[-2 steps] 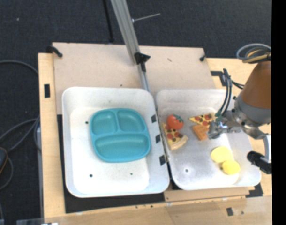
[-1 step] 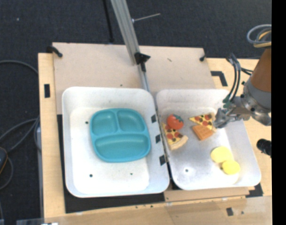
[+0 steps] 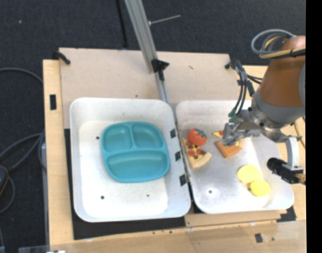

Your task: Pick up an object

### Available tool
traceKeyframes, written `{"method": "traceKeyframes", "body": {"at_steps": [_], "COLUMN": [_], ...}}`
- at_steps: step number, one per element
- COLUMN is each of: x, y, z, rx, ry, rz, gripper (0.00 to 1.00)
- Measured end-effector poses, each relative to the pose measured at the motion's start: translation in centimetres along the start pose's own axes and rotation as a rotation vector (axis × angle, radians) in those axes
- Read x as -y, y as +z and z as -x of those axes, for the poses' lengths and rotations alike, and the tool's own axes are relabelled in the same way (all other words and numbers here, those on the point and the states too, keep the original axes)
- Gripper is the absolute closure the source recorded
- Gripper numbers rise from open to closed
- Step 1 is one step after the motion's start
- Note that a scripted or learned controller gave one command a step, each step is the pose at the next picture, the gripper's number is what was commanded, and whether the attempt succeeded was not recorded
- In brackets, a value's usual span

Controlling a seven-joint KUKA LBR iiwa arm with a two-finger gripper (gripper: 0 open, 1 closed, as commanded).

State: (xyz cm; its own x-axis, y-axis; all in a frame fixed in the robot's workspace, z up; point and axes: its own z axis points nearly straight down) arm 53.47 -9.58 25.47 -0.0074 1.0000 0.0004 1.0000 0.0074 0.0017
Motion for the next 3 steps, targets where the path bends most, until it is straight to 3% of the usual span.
{"method": "traceKeyframes", "body": {"at_steps": [3], "x": [-3.9], "y": [0.7], "z": [-13.9], "rx": [-0.001], "ry": [0.000], "rz": [0.000], "gripper": [1.00]}}
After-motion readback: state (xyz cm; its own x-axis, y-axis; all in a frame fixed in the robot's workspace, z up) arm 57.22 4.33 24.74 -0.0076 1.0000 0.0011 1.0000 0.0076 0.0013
